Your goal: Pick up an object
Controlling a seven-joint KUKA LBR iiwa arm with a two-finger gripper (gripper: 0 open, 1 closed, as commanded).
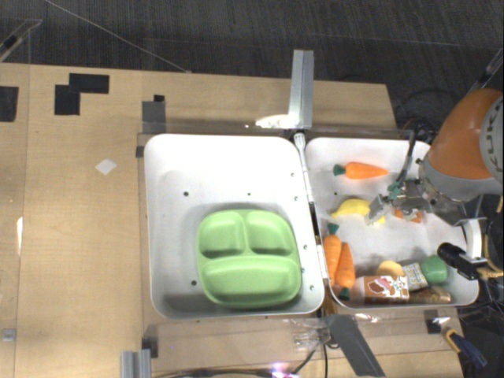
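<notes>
Two white bins sit side by side on the bench: the left bin (169,211) carries a green divided tray (248,256), and the right bin (358,150) holds the loose things the arm could pick. In the right bin a carrot (364,171) lies near the far wall, a yellow banana (352,208) lies at the middle left, two more carrots (339,262) lie side by side against the left wall toward the near end, and a bottle with a green cap (402,282) lies along the near wall. The gripper (394,199) reaches in from the right, low over the middle of the right bin, just to the right of the banana and on the near side of the far carrot. Whether the fingers are spread or pressed together cannot be told, since the tips blur into a small orange and white patch beneath them, and nothing is clearly seen pinched between them. As a judgement, the task stands at its reaching stage: the arm is over the bin and close to the banana, which looks like the nearest candidate, but no object is lifted and all the named things rest on the bin floor. What appears left is to settle on one thing, close on it and raise it clear of the bin. The crowding near the banana may make a clean grasp harder.
</notes>
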